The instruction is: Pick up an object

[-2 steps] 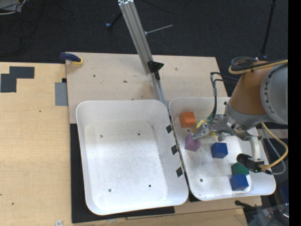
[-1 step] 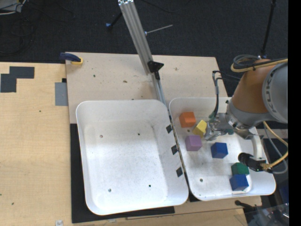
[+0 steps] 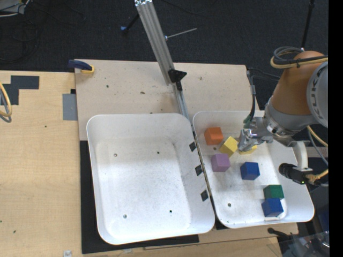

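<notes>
The right bin (image 3: pixel 300 210) holds several small blocks: an orange cube (image 3: pixel 214 135), a yellow block (image 3: pixel 230 145), a purple cube (image 3: pixel 220 163), a blue cube (image 3: pixel 250 171), a green block (image 3: pixel 274 190) and a second blue cube (image 3: pixel 272 206). My gripper (image 3: pixel 247 143) is low inside this bin, just right of the yellow block and touching or nearly touching it. A second bit of yellow peeks out under the fingertips. The orange and grey wrist hangs over the bin's right side and hides the floor beneath it.
The left bin (image 3: pixel 107 218) sits beside the right one, with black clips along the shared rim. A slanted aluminium post (image 3: pixel 158 42) rises behind the bins. A blue and yellow clamp (image 3: pixel 81 66) lies at the bench's back left corner.
</notes>
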`<state>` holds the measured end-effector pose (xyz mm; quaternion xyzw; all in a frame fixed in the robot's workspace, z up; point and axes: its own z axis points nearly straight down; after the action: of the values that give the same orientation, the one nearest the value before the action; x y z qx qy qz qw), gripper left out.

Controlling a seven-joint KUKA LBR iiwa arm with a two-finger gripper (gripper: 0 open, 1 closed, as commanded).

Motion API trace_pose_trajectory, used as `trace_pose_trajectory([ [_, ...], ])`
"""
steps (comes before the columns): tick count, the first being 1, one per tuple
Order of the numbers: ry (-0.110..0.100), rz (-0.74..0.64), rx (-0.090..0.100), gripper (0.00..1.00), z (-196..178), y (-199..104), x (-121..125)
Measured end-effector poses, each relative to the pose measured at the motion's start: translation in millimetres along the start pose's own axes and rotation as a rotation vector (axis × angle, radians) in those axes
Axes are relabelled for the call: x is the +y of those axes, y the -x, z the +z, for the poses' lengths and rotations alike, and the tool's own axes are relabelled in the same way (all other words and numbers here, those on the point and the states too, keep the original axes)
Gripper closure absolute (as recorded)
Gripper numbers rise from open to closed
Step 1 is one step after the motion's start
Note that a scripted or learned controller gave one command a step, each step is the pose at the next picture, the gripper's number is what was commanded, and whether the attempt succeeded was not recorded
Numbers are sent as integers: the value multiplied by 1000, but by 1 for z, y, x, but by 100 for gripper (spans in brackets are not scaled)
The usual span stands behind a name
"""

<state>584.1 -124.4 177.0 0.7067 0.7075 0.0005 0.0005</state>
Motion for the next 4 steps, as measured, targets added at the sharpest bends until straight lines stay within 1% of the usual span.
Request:
trace_pose_trajectory([
  [1,3,0,-1,100,-62,2,6],
  [2,0,0,0,100,-97,4,7],
  [3,-5,-2,2,100,-80,-44,7],
  [4,-5,-4,3,100,-82,-103,3],
])
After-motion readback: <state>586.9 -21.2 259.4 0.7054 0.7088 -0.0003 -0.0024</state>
